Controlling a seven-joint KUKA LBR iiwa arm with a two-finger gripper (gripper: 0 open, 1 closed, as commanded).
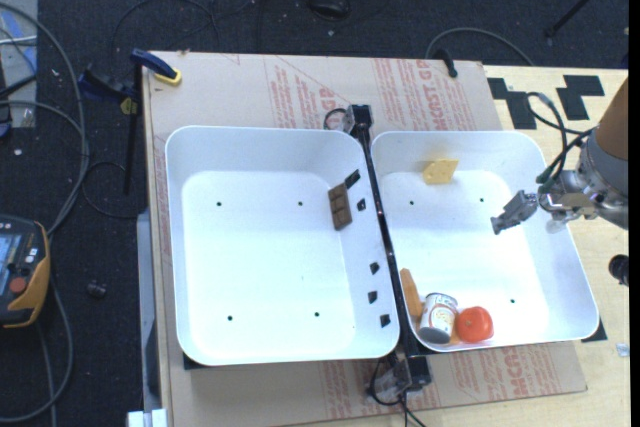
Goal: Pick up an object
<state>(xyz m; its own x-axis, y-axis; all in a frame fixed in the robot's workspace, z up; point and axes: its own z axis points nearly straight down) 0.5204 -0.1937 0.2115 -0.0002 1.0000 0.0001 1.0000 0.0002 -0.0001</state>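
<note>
My gripper [510,213] hangs over the right side of the right bin [540,165], reaching in from the right edge of the view. Nothing shows between its fingers. A yellow wedge-shaped piece [440,171] lies near the right bin's far wall, up and to the left of the gripper. In that bin's near left corner sit a small can [437,316], a red-orange ball [475,323] touching it, and an orange carrot-like stick [410,291] along the left wall. A brown chocolate-bar-like piece [340,207] lies at the right wall of the left bin [200,175].
Both bins rest on a cardboard sheet [300,85] on the bench. A black divider with clips [375,215] runs between the bins. Cables and a blue-yellow clamp [155,67] lie beyond the far left corner. A yellow-black device [22,270] sits at the left edge.
</note>
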